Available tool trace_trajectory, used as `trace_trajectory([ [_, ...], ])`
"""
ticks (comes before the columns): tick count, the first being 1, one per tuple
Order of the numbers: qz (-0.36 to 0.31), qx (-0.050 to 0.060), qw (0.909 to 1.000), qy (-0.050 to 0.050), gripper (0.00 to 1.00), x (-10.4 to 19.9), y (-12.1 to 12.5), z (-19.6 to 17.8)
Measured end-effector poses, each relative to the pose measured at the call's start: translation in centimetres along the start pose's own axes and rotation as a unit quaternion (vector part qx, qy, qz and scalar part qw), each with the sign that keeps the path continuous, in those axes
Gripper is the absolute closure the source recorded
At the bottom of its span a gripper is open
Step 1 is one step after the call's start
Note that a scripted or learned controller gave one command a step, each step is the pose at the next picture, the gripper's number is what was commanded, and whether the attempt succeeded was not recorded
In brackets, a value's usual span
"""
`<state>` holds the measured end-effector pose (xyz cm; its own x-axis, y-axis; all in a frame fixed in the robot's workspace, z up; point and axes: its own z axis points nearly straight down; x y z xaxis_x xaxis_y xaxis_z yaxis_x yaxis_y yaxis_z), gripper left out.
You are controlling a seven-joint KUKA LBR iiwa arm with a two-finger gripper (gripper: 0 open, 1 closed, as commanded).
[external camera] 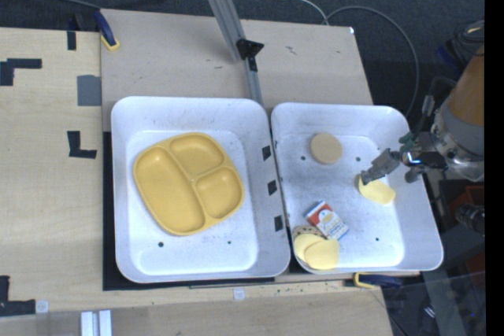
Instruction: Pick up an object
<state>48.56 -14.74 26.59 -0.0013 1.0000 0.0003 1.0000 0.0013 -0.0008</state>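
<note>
My gripper (376, 171) reaches in from the right over the right bin (409, 244), its dark finger pointing down-left. Right beneath the tip lies a small pale yellow piece (379, 192), touching or nearly touching it. A tan round disc (325, 148) lies in the upper middle of the same bin. A small red and white packet (326, 220) sits lower down, beside a yellow round object (316, 251) at the bin's front-left corner. Nothing is lifted off the bin floor.
The left bin (130, 248) holds a yellow divided plate (187, 182). A grey metal post (222, 0) slants over the bench at the back, ending near the gap between the bins. Cables run across the dark floor behind.
</note>
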Motion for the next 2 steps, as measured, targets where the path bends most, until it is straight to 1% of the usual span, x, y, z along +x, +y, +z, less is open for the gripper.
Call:
trace_trajectory([
  [1, -0.003, 0.002, 1.0, 0.001, 0.0, 6.1, 7.1, 6.2],
  [2, -0.002, -0.003, 1.0, 0.0, 0.0, 8.4, 14.1, 4.1],
])
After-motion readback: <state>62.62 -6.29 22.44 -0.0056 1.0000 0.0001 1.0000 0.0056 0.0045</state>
